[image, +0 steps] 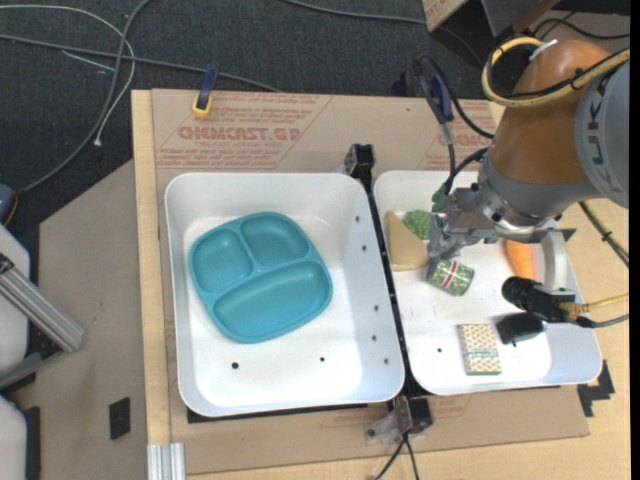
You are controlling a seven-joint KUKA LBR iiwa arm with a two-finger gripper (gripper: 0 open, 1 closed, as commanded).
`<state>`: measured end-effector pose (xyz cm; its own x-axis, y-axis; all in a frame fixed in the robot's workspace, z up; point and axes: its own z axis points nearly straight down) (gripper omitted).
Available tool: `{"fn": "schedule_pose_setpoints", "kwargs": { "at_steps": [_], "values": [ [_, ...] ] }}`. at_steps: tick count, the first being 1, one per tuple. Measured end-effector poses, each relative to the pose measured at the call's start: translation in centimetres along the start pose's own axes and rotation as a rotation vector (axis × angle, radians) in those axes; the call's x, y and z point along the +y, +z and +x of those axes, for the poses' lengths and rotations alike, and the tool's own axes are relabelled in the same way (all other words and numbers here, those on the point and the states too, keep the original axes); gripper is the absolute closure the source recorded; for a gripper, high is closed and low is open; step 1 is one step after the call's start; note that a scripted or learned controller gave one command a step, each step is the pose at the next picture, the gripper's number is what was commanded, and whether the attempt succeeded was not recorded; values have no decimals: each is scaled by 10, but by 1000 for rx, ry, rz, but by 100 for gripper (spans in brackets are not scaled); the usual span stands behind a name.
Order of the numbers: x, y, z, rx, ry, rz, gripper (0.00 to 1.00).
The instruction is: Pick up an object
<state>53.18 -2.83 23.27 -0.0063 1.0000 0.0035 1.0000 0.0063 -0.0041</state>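
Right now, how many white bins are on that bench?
2: the left bin holds a blue divided plate; the right bin holds the small items, partly hidden under the arm.

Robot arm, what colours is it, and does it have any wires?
The arm is grey with a big shiny orange band above the wrist and part of a dark letter on its side. A yellow cable loops over the top. The gripper is grey metal.

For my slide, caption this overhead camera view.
KUKA arm's gripper poised over a small can in the right bin; teal divided plate in the left bin.
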Motion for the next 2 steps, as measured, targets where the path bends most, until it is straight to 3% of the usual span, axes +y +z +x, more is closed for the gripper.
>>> {"fn": "schedule_pose_setpoints", "kwargs": {
  "at_steps": [2],
  "values": [
    [11, -4, 95, -2, 1, -6, 100]
  ]
}}
